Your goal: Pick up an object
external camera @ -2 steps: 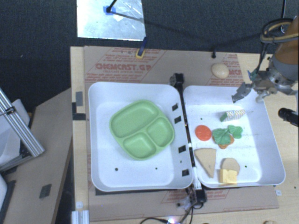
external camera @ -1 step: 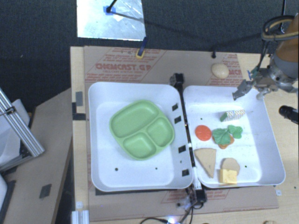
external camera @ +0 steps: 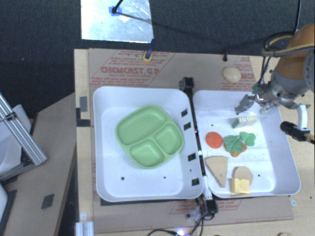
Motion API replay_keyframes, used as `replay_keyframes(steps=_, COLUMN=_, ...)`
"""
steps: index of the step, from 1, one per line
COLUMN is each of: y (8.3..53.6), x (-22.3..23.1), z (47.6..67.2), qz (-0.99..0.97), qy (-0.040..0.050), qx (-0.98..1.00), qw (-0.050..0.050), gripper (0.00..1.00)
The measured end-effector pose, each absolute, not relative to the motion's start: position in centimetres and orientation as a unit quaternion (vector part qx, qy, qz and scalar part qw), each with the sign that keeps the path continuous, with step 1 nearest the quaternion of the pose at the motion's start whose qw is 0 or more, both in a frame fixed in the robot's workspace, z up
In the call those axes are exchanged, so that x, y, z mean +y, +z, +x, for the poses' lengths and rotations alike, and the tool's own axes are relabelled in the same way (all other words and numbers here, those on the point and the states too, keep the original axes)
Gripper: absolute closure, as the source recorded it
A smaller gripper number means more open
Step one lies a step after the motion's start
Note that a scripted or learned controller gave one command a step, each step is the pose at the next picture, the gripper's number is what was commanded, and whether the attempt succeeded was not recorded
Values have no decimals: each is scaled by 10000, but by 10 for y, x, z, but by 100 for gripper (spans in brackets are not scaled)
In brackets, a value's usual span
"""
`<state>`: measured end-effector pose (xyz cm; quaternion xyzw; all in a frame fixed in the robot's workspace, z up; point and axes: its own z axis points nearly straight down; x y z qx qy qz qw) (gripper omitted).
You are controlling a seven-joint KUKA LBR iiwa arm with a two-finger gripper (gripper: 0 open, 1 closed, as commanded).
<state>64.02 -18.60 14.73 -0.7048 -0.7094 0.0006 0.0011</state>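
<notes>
The left white bin [external camera: 106,181] holds a green sectioned plate [external camera: 149,136] at its centre, while the right white bin [external camera: 280,168] carries food pieces: a tan wedge [external camera: 217,168] at 7 o'clock, green leaves [external camera: 239,141] at centre and an orange disc [external camera: 213,139] at 9 o'clock. The gripper [external camera: 244,105] hangs at the right bin's 12 o'clock, fingers spread apart and gripping nothing, just above a pale ridged piece [external camera: 247,120].

Light falls on me evenly from above; my white bins [external camera: 147,95] glow bright, nearly washed out. A foil sheet [external camera: 116,13] glares. Shadows lie soft and short. The picture is slightly grainy, soft at the edges.
</notes>
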Motion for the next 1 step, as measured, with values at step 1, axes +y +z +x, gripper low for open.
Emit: replay_keyframes(steps=1, y=102, x=-185, z=632, qz=-7063, qy=5, qx=-7079, qw=8, gripper=0)
